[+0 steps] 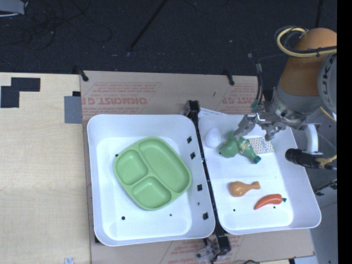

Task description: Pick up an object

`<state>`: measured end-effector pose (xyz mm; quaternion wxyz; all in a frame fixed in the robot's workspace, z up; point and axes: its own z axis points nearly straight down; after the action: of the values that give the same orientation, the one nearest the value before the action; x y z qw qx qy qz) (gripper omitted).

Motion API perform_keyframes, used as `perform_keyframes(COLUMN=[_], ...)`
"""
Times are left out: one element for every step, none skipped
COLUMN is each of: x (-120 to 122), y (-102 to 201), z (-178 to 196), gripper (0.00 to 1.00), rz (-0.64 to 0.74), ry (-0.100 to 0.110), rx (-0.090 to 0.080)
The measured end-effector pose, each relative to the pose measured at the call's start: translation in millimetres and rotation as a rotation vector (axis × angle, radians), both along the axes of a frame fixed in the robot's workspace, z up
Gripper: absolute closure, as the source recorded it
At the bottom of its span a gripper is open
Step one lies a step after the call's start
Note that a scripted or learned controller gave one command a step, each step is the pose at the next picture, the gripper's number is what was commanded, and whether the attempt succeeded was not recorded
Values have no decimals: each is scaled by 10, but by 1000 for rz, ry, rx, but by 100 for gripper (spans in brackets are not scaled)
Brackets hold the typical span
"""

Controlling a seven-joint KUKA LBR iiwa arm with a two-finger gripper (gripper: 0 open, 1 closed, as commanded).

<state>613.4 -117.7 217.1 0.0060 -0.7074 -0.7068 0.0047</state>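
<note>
Step in hand looks like approach: two-finger gripper [258,126] hovers over far part of right white bin [297,213], fingers spread, nothing between them. Nearest candidate: green soft toy [237,147] just below it, beside a white egg-shaped object [213,137]. Orange drumstick toy [243,188] and red chili pepper [268,201] lie nearer. Next move probably needs descent, then close. Cardboard sheet [137,95] print reads reversed, not reliably legible.

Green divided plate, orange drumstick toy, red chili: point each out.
green divided plate [152,172], camera view, middle where the dividers meet
orange drumstick toy [240,188], camera view, its round end
red chili [268,201], camera view, mid-body
</note>
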Motion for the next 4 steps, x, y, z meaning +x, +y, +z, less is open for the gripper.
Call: perform_keyframes(x=[26,43,142,136], y=[-1,-13,-48,-34], z=[68,-572,-1026,-1311], gripper=[0,0,0,0], rz=[1,1,1,0], ry=[-12,-6,-16,-10], rx=[-1,-1,-7,-1])
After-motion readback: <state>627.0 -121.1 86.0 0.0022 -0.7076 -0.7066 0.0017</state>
